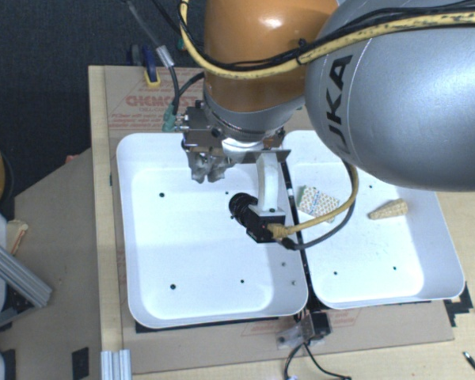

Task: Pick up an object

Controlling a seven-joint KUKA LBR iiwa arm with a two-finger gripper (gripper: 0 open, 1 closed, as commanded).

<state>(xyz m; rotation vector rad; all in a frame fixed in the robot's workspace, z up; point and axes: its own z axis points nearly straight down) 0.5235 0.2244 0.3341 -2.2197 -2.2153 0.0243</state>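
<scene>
My gripper (pixel 209 165) hangs over the far middle of the left bin (pixel 190 283), below the orange band of the arm's wrist (pixel 257 30). I see nothing held under it. In the right bin (pixel 380 279) lie two objects: a white piece with a dotted pattern (pixel 317 203) close to the divider, and a tan ridged cone-shaped piece (pixel 389 209) further right. Both lie well to the right of the gripper. The arm's large grey body hides the far part of the right bin.
A black connector with a yellow cable (pixel 253 218) hangs from the arm over the left bin's right side, near the divider. Both bins rest on a brown board (pixel 103 133). A metal rail (pixel 16 271) lies off the bench at the left.
</scene>
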